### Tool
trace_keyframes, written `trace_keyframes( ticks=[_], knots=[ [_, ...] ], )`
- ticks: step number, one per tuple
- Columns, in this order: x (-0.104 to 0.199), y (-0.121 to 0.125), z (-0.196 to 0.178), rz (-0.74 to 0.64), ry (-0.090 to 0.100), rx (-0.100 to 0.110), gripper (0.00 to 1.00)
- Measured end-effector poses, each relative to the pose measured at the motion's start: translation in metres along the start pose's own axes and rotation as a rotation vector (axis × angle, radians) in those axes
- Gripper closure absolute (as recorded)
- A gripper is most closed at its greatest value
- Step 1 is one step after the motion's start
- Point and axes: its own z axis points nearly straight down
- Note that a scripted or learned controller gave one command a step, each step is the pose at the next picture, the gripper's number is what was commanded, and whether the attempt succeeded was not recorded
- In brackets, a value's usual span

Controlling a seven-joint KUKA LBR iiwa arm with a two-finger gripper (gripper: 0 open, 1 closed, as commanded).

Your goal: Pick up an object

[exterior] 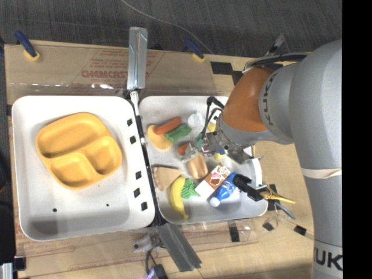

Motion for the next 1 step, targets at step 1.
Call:
trace_keyframes(
  ticks=[1],
  knots=[
    [0.0529, -0.0118, -0.1603, 0.128, 0.000, -0.011, 1.00]
  ],
)
